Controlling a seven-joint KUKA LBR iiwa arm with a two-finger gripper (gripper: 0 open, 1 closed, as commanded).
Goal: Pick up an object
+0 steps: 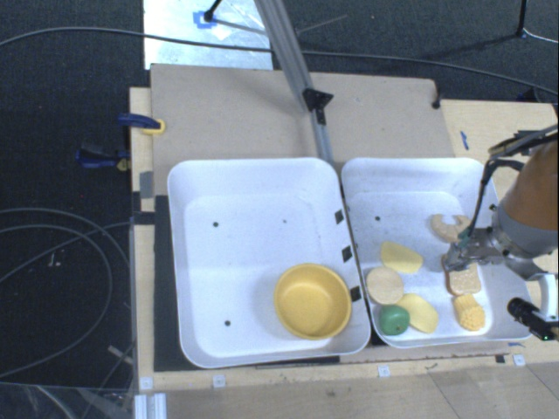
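My gripper hangs low in the right bin, near its right side. It is just above a tan, toast-like slab and just below a pale curled piece. A yellow corn piece lies in front of the slab. To the left are a yellow wedge, a round beige disc, a green ball and another yellow piece. Nothing is visibly lifted off the bin floor.
The left bin holds a yellow bowl near its front right corner. A grey pole slants down to the rim between the bins. The arm's orange band is at the right edge. Cables lie on the dark floor at left.
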